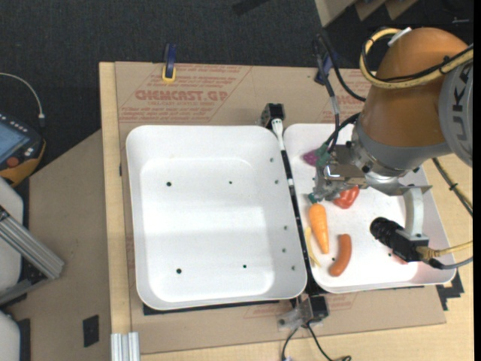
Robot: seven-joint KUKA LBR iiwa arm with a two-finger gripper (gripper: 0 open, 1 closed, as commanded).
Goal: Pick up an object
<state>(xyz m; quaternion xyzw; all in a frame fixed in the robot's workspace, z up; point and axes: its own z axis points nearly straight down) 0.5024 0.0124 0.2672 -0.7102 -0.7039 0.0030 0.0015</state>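
**Four small items gathered along one wall of the right bin**

Little is offered for a pick by the left bin (150, 201), so attention is drawn to the right bin (376, 273). Against its left wall, toward the far corner, a purple piece (311, 157) is partly hidden by the arm. Further along the same wall, an orange carrot (319, 228) is laid lengthwise, its tip toward the near edge. The gripper (325, 190) is held just over the carrot's thick end. Whether it is open or closed cannot be told, and nothing is seen to be held in it. A brown sausage (341, 255) is laid just beside the carrot, nearer the near edge. A red piece (348, 197) is tucked at the gripper's right side, partly covered.

The carrot is judged the likeliest target. The grasp would best be set across its narrow width and nearer mid-length. The bin wall and the sausage should be kept clear, since a rounded, tapered body may be squeezed out sideways.
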